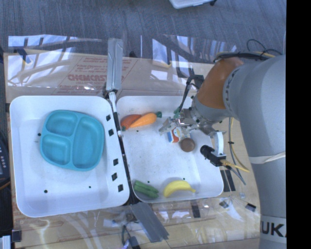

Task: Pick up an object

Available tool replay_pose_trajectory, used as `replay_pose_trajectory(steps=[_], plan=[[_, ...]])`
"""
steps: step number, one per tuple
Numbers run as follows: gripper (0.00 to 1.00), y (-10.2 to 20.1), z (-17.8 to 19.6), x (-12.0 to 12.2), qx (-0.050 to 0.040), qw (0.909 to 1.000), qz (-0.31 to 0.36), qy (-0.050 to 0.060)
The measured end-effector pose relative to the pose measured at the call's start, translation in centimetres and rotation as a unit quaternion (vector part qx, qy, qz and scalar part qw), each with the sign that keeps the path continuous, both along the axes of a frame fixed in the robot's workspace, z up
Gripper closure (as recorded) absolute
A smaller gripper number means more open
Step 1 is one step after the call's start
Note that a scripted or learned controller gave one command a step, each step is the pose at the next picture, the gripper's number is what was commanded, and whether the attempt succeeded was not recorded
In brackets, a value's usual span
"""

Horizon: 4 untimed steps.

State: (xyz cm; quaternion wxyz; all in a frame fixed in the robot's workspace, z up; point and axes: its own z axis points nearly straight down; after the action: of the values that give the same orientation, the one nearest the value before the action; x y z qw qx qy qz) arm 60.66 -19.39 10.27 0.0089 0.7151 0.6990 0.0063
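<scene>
We see the gripper low in the right bin, right of centre frame. Its 2 fingers sit close around a small white-and-orange object, though we cannot tell whether they grip it. A brown round object lies just beside it.

The arm runs off the right edge, its base out of sight. The gripper sits low over the right bin, covering part of a small orange-and-white item too small to identify. A white object is cut by the top edge.
</scene>
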Motion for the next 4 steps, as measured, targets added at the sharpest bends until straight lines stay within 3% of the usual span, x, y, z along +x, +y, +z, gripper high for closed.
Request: replay_pose_trajectory(steps=[1, 2, 3, 4], plan=[[0.00, -0.4, 0.0, -1.9, 0.0003, 1.0000, -0.006, 0.000], [0.00, 0.2, 0.0, -2.1, -0.0025, 1.0000, -0.001, 0.000], [0.00, 5.2, -0.1, -4.7, -0.0042, 0.9957, 0.093, 0.001], [0.00, 2.1, -0.1, -3.1, 0.0005, 0.9999, 0.016, 0.002]])
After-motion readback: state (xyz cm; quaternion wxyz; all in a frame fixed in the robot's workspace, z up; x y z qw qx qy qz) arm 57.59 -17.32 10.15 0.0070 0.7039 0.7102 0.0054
